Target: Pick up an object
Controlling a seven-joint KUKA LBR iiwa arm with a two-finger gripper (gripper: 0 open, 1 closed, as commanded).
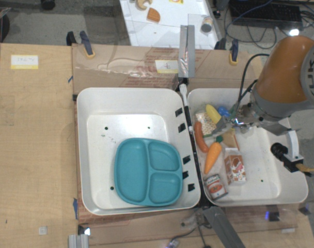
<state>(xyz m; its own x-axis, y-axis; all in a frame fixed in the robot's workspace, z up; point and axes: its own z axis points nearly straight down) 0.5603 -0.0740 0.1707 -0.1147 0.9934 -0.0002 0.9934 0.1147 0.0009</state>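
My gripper (230, 124) sits over the clutter along the right bin's (281, 190) left wall; can't tell how the jaws stand. Carrot (212, 157), sausage (201, 137) and can (215, 186) are packed tight, so I'd bet on a glancing miss.

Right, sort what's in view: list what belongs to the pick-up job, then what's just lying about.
For the job:
- gripper, low over the right bin
- carrot
- sausage
- yellow piece
- can
- red packet

Lying about:
- teal divided tray in the left bin
- clamps on the cardboard
- toy food on the far white table
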